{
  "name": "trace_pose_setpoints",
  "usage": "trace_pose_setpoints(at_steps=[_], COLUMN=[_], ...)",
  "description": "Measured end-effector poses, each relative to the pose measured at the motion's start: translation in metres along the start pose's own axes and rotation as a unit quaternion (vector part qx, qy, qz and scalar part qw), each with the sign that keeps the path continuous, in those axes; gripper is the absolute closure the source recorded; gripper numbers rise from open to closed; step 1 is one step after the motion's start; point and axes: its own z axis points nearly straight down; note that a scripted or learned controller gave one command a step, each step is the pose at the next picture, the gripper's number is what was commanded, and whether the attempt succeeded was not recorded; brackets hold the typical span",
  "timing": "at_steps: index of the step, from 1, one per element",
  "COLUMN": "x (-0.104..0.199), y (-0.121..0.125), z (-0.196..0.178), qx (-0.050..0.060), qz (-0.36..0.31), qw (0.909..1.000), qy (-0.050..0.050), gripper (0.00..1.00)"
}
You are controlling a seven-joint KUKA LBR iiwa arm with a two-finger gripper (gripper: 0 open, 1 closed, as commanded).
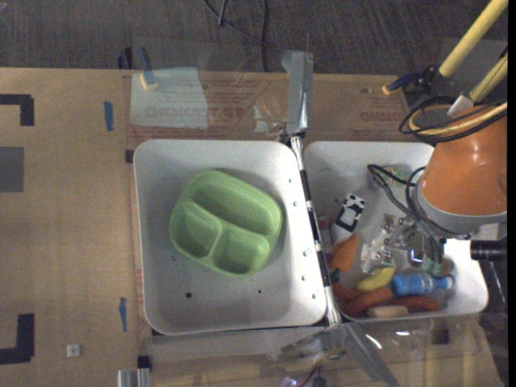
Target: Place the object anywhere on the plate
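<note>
A green plate (226, 222) with three compartments lies in the left white bin (153, 216). The right bin (339, 160) holds several small objects at its front: a black-and-white block (350, 212), an orange piece (345, 253), a yellow banana-like piece (376, 280), a blue bottle (421, 285) and a red sausage-like piece (371, 299). My gripper (390, 245) hangs low over this pile, just right of the orange piece and above the yellow one. The arm's orange band (468, 176) hides the right bin's right side.
A metal divider (310, 224) runs between the two bins. Yellow poles (480, 31) and black cables (435, 111) stand at the back right. Bare wooden bench (64, 216) with black tape marks lies to the left of the bins.
</note>
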Motion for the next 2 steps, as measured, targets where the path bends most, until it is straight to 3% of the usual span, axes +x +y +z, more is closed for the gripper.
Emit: trace_pose_setpoints(at_steps=[1,2], x=[-0.065,0.004], y=[0.054,0.054], z=[-0.06,-0.045], qx=[0.001,0.002], qz=[0.111,0.15], qw=[0.9938,0.9887], qy=[-0.001,0.002], gripper=[1.0,1.0])
